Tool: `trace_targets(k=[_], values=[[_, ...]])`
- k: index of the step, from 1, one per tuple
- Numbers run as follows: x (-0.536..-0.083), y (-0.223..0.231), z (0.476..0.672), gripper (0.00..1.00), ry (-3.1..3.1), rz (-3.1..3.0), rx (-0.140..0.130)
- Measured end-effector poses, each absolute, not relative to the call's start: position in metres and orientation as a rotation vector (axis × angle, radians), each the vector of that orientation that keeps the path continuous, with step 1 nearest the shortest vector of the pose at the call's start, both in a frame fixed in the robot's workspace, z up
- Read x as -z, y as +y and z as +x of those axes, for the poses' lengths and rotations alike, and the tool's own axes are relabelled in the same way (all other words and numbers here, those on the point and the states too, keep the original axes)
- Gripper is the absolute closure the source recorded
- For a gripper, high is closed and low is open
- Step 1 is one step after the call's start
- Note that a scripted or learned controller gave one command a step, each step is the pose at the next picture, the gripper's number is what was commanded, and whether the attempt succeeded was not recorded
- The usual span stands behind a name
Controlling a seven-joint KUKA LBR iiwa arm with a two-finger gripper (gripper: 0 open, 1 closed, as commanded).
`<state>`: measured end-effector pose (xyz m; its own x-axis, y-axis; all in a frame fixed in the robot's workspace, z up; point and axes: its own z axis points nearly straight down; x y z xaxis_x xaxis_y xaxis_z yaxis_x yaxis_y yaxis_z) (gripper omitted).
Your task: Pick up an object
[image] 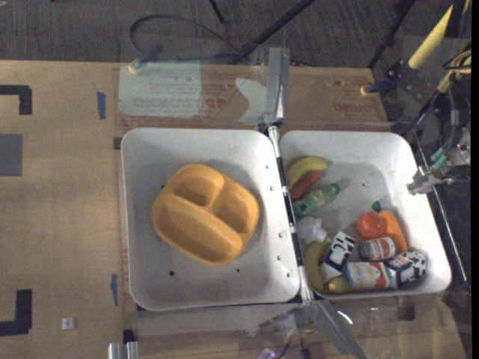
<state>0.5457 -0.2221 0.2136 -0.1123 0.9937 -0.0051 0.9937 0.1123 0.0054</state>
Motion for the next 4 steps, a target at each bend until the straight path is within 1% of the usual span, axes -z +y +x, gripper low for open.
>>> trace_targets(k=[1,2,3,4], values=[[-0.213,-0.222,0.546,0.00,2.338,2.088,-0.001],[-0.275,-0.202,0.548,0.00,2.008,2.410,-0.001],[-0.111,-0.195,0.479,0.00,2.335,2.104,0.000],[-0.086,-0.174,0.492,0.00,2.685,1.626,-0.002]])
